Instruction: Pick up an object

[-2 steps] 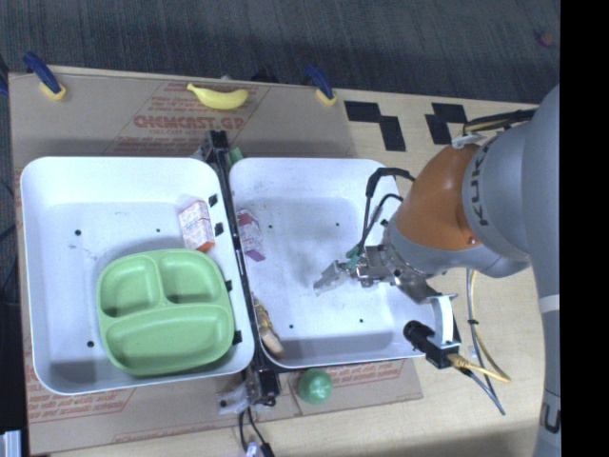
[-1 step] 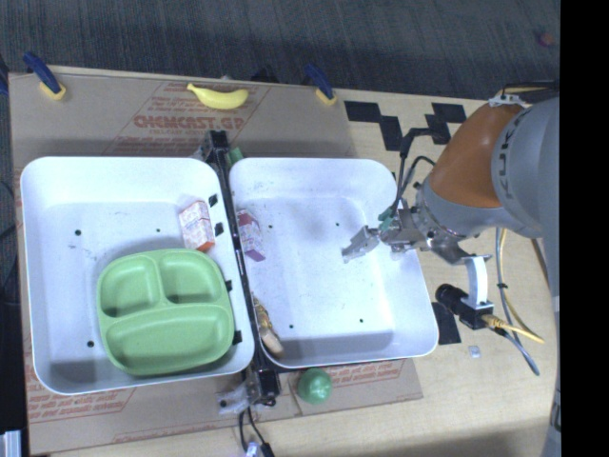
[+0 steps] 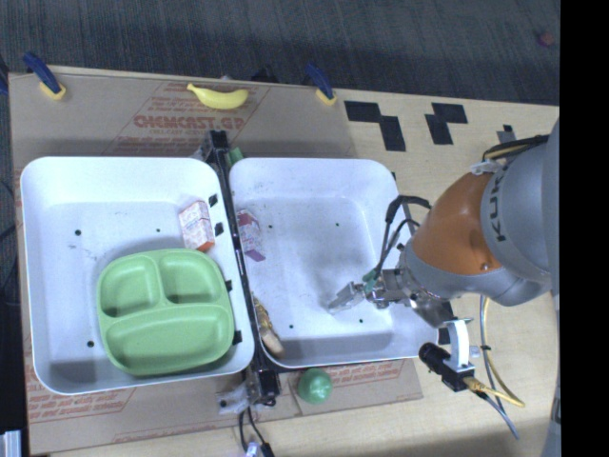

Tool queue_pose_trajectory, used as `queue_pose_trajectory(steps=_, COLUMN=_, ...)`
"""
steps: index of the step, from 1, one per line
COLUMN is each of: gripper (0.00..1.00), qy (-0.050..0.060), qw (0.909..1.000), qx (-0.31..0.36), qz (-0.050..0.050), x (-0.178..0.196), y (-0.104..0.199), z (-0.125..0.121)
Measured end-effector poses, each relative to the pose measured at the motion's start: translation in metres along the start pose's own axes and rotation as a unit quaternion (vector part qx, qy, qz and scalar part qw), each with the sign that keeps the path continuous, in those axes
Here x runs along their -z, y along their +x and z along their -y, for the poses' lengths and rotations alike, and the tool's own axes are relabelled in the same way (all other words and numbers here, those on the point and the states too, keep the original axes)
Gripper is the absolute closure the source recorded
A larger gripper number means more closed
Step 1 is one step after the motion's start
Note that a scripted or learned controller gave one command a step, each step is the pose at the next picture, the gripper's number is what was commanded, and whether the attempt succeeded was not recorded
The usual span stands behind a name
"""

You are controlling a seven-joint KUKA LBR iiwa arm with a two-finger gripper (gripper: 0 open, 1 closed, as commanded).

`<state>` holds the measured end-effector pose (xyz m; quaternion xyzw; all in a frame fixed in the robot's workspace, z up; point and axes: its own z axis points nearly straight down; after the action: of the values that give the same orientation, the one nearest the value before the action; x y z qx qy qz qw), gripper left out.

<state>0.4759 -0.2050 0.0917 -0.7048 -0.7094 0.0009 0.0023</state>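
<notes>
Bench point(image 3: 533, 388): light wood at right, cardboard sheet beneath both bins, held by blue clamps along the far edge. Dark carpet beyond the far edge.

Arm point(image 3: 495, 227): grey, orange band, reaching in from the right over the near right corner of the right bin point(image 3: 314, 174).

Left bin point(image 3: 57, 255): carrying a green compartment tray point(image 3: 166, 307) in the near half and a small orange-and-white carton point(image 3: 195, 225) near the dividing wall.

Right bin: mostly bare floor; a small pink-and-white packet point(image 3: 249, 234) against the left wall, a tan object point(image 3: 268, 334) at the near left corner, identity unclear.

Outside the bins: yellow banana point(image 3: 219, 94) on the cardboard at the far side, green ball point(image 3: 314, 385) at the near edge.

Hand point(image 3: 344, 298): low over the right bin floor, near the near wall, tips pointing left. Finger spread too blurred to read; released or clenched cannot be told. Nothing visible between the tips.

Task status, by judgement: no pick made. Candidate objects all resting on bin floors; nearest ones, the packet and the tan object, well apart from the hand. Remaining: positioning over an object, closing, lifting.
</notes>
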Motion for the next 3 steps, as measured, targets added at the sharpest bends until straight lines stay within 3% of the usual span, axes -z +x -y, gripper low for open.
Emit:
queue_pose_trajectory(steps=1, gripper=0.0, qy=-0.001, qw=1.0, qx=0.0, qz=0.001, x=0.001, y=-0.006, z=-0.062)
queue_pose_trajectory(steps=2, gripper=0.0, qy=-0.003, qw=1.0, qx=-0.001, qz=0.001, x=0.001, y=0.012, z=-0.181)
queue_pose_trajectory(steps=3, gripper=1.0, qy=-0.003, qw=1.0, qx=0.003, qz=0.002, x=0.012, y=0.012, z=-0.182)
